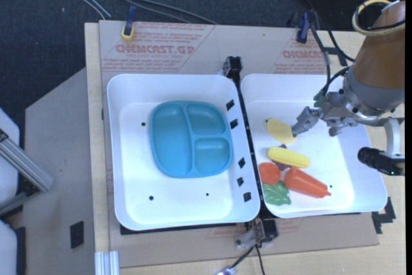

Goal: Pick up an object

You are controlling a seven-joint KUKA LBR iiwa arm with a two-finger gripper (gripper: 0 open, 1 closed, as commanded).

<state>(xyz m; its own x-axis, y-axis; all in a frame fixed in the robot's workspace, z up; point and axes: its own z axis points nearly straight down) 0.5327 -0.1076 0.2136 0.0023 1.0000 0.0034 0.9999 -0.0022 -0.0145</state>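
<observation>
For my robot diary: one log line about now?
gripper open | beside yellow toy | right bin | holding nothing

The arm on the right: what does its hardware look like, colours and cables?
The arm has a broad orange-brown section with a pale ring at its top, above a grey metal wrist. Dark cables run along its left side. The gripper has slim grey metallic fingers.
</observation>
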